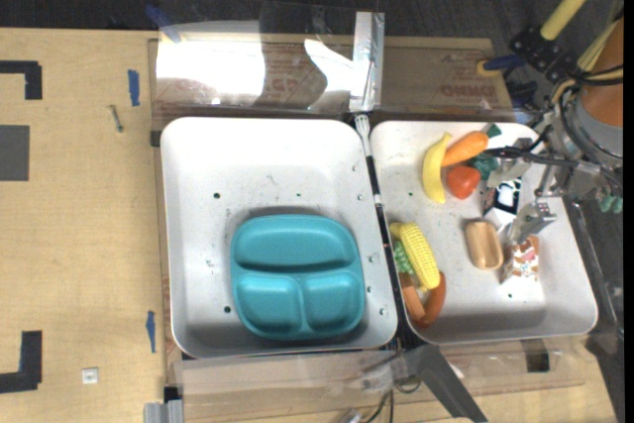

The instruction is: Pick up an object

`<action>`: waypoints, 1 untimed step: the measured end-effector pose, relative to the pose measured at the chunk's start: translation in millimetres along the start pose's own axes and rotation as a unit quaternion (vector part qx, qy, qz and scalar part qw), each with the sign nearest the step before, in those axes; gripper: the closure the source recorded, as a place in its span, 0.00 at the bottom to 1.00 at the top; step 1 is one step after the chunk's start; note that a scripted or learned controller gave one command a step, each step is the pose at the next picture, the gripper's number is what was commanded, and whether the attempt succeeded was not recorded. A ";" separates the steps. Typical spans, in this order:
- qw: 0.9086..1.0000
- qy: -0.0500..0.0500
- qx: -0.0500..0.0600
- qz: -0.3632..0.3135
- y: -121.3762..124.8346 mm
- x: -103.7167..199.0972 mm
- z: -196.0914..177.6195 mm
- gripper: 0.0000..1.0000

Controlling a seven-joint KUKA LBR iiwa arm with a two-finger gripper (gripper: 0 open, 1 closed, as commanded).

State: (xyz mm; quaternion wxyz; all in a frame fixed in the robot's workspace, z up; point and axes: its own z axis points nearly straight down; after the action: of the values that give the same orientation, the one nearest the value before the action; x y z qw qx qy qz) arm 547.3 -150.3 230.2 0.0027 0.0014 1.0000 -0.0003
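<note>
We see two shallow white bins side by side, and our gripper [527, 221] hangs low over the right bin [565, 307], near its far right part, with the arm [594, 129] coming in from the right edge. Whether its fingers are parted or closed we cannot tell, since the wrist hardware and cables blur that spot, and we see nothing clearly caught between them. Well to the gripper's left lies the left bin [198, 163], which bears a teal divided tray [295, 274] with three compartments. Closer, to the gripper's left and a little below, a corn cob [417, 253] lies along the right bin's left wall, with an orange carrot-like piece [424, 304] just below it. Up and to the left of the gripper sits a yellow banana [434, 168], touching an orange carrot [466, 148] and a red tomato [462, 181]. Just beside the gripper on its left lies a tan bread-like piece [483, 245], the nearest whole thing to it. Directly beneath the gripper rests a small red and white item [524, 261], too blurred for us to name.
</note>
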 end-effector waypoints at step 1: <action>1.000 0.005 -0.002 -0.026 0.0 9.1 130.9 0.00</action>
State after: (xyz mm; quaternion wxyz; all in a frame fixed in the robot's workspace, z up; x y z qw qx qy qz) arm 538.9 -150.4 99.2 -0.0024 -0.0248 0.9997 0.0013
